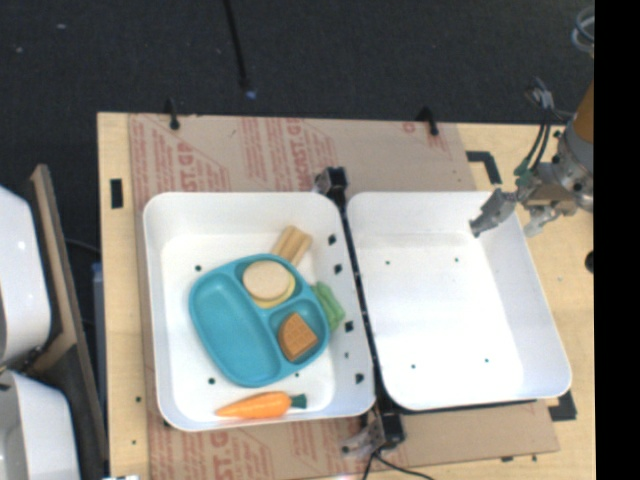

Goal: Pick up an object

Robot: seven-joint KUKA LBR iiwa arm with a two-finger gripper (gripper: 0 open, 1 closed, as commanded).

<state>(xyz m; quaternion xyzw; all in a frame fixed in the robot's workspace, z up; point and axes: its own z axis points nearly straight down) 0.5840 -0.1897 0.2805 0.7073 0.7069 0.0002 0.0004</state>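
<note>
My gripper point(513, 217) hovers over the far right corner of the right bin point(520, 368), open, with nothing between its fingers point(488, 214). All the objects lie in the left bin point(160, 268). A blue divided tray point(225, 328) carries a round tan biscuit point(269, 281) and a brown square cracker point(298, 336). Touching the tray's far edge is a tan wooden block point(293, 242), and a green piece point(331, 306) rests at its right side. An orange carrot point(256, 405) lies along the bin's near wall.
A black divider with clips point(352, 288) runs between the two bins. Both bins sit on a cardboard sheet point(230, 153) on the wooden bench. White furniture point(20, 288) stands at the left edge.
</note>
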